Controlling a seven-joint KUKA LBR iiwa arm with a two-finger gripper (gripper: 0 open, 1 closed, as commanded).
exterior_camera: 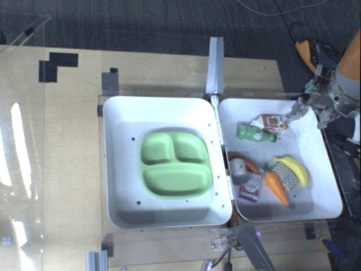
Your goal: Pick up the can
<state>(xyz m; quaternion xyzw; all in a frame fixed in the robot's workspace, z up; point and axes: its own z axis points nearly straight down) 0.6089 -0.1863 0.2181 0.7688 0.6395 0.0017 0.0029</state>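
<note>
Camera view: gripper [309, 107] at two o'clock over right bin [333, 174], finger state unclear; can [238, 169] at seven o'clock from it, well apart.

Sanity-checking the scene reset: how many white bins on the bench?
2. The left shallow white bin holds a green sectioned plastic tray; the right shallow white bin holds the food items. Neither looks hidden.

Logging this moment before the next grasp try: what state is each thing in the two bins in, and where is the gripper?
Can: lying on its side, left edge of right bin, free.
Green bottle: lying flat.
Snack box: flat, beside the bottle.
Banana: lying, right bin.
Carrot: lying, beside the banana.
Green tray: flat, upright, in left bin.
Gripper: above the right bin's far right corner, holding nothing visible.
</note>
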